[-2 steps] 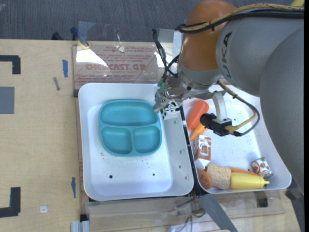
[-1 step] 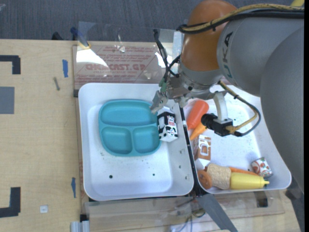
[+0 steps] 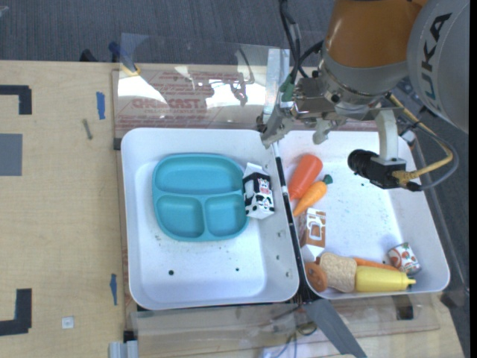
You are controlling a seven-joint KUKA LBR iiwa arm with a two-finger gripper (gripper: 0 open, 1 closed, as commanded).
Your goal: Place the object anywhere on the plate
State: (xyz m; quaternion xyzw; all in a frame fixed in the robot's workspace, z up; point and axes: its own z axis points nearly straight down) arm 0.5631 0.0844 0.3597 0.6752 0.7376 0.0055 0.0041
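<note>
One milk carton [image 3: 258, 192] leans against the blue plate's [image 3: 197, 196] right edge, seemingly short of target; the gripper's [image 3: 298, 118] grip state is unclear.

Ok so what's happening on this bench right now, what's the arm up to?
A KUKA arm reaches in above the far edge of the two white bins. The left bin holds a blue divided plate, with a small cow-print carton lying at its right edge. The right bin holds toy food: two carrots, a yellow bottle, a small can and a few other pieces. Nothing lies in the plate's compartments yet.
</note>
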